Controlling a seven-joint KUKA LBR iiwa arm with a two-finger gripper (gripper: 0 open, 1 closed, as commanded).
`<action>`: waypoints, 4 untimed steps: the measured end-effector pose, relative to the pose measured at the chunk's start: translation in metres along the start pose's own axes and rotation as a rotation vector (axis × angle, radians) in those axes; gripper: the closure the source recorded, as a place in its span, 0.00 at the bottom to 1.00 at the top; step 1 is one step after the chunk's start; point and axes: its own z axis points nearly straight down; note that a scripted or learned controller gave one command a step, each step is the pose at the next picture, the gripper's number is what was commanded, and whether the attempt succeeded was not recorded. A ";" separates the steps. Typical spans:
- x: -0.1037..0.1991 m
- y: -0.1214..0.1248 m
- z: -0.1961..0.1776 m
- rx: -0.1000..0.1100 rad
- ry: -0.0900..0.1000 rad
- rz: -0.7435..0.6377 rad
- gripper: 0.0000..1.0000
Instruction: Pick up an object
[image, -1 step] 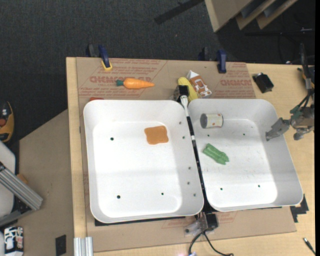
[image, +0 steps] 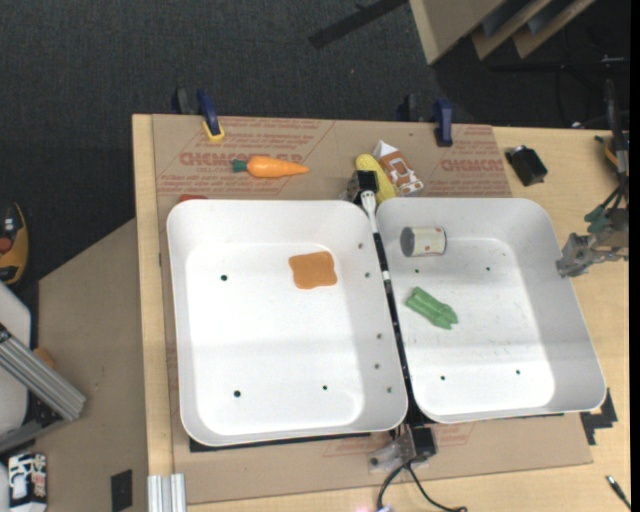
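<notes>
Below, cardboard-topped bench (image: 330, 150) (dark carpet (image: 150, 60))

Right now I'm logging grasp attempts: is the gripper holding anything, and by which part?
Nothing is held. The gripper sits at the right bin's right rim, away from every object.

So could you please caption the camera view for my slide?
Gripper at right bin's edge; can, green toy inside.

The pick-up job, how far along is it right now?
Nothing looks picked yet. The orange piece lies in the left bin; the small can and green piece lie in the right bin. The pincer sits at that bin's right rim, so the whole grasp remains.
</notes>
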 end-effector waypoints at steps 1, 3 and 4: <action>0.129 0.031 -0.087 -0.009 0.005 -0.015 1.00; 0.197 0.026 -0.109 0.014 0.006 -0.009 1.00; 0.202 0.031 -0.307 -0.018 0.001 -0.001 1.00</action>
